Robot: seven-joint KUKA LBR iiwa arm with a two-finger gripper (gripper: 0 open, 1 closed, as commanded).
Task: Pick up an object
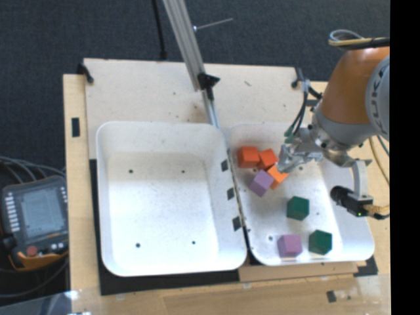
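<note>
In the right bin [364,241], an orange block [248,155] and a second orange block [267,158] lie just left of my gripper [286,165]. A purple block [261,182] and a small orange piece [279,175] sit just below it. Whether my gripper grasps anything, I cannot tell.

bins [164,254] white | 3 blocks [248,156] orange | 2 cubes [289,245] purple | 2 cubes [298,208] green

Even, bright overhead light washes out the white bins left of my gripper [289,165]; shadows faint, focus soft.
</note>
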